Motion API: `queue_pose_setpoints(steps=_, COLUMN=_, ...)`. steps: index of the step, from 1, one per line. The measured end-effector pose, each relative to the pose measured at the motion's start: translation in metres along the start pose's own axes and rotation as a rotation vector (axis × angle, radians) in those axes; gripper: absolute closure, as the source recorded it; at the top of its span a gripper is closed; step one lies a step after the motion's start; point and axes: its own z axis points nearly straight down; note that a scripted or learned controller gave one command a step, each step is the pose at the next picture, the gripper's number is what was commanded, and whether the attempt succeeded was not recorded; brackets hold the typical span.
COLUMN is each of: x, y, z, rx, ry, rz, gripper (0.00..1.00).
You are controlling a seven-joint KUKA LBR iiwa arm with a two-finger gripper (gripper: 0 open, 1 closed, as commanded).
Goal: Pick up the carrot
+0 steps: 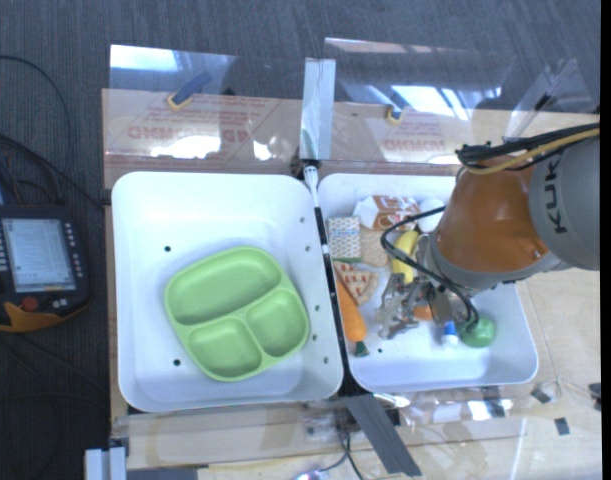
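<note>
The carrot is a slim orange piece with a green tip. It lies along the left wall of the right bin, pointing toward the front. My gripper hangs low over the middle of that bin, just right of the carrot and a small gap away from it. The grey arm with its orange band reaches in from the right and covers much of the bin's right half. Nothing of the carrot sits inside the gripper.
A green divided plate lies in the left bin. Around the gripper are a waffle-patterned piece, a small packet, a yellow item, a white-and-orange wrapper, a green ball and a small blue-and-white item.
</note>
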Motion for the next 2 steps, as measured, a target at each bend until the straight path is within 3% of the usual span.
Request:
queue_pose_setpoints(steps=1, x=-0.0041, y=0.0529, z=-0.1045, rx=-0.005, ry=0.006, rz=0.067, gripper=1.00)
queue_pose_setpoints(steps=2, x=-0.0019, y=0.0520, z=-0.1004, rx=-0.005, ry=0.016, rz=0.069, gripper=0.00)
